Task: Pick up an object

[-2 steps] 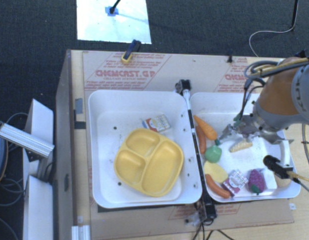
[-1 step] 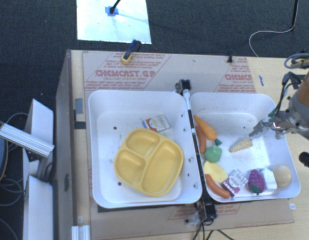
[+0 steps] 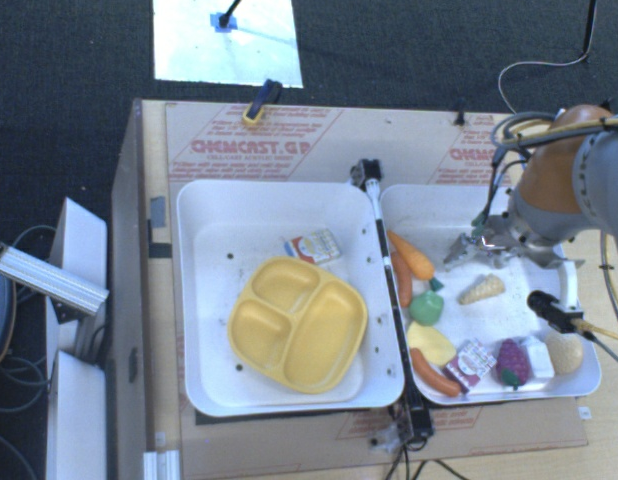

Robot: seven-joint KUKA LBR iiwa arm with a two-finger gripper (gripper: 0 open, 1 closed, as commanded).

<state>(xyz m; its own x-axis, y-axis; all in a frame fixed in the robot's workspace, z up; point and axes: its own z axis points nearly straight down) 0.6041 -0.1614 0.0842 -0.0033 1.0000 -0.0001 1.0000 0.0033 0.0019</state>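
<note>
My gripper [image 3: 479, 253] hovers at the back of the right bin [image 3: 429, 206], fingers spread open with nothing between them. Just in front of it lies a pale cone-shaped piece [image 3: 481, 289]. To its left lie an orange carrot [image 3: 414, 256] and a thinner orange stick [image 3: 402, 280], with a green pepper [image 3: 426, 308] below them. Along the front of the bin sit a yellow piece [image 3: 432, 343], an orange sausage [image 3: 434, 373], a red-and-white packet [image 3: 474, 358], purple grapes [image 3: 511, 361], a white block [image 3: 537, 356] and a beige ball [image 3: 564, 351].
The left bin [image 3: 204, 268] holds a yellow divided plate [image 3: 297, 323] and a small carton [image 3: 314, 246] behind it. A ridge [image 3: 381, 258] separates the two bins. The arm [image 3: 554, 173] comes in over the right bin's far right corner.
</note>
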